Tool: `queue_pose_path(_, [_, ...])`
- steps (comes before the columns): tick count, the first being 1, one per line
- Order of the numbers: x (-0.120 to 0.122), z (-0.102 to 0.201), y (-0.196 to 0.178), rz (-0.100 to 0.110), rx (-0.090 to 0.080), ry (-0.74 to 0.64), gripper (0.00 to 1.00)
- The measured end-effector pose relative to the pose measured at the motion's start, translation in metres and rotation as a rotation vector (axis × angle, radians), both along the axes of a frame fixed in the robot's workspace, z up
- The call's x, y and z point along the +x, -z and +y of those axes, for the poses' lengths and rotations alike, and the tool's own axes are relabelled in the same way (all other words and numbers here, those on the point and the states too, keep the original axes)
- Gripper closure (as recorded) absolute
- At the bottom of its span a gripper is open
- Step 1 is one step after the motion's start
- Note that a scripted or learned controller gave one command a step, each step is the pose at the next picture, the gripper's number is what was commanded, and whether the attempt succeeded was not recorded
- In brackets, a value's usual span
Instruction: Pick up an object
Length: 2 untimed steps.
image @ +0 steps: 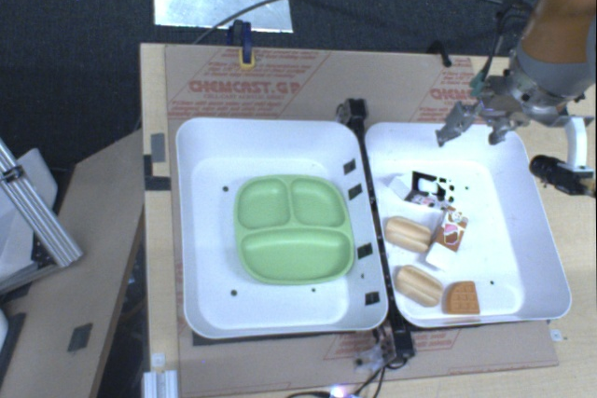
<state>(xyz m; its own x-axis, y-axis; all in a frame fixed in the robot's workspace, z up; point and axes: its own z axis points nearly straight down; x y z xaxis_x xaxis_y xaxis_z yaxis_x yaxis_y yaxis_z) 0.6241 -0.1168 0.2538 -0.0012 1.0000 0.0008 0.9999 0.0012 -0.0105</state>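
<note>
Resting on brown cardboard (280,79), two white bins (205,200).

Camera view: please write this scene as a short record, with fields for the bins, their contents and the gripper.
left bin: holds a green divided plate
right bin: two bread rolls, a waffle piece, a small carton, a black-and-white item
gripper: open, above the right bin's far edge, holding nothing
arm: enters from the right
</note>
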Motion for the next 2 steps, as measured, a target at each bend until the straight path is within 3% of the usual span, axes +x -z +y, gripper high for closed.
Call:
queue_pose_path(1, [0.002, 0.000, -0.007, -0.012, -0.001, -0.002, 0.00])
queue_pose_path(2, [0.005, 0.000, 0.055, -0.008, -0.001, 0.000, 0.00])
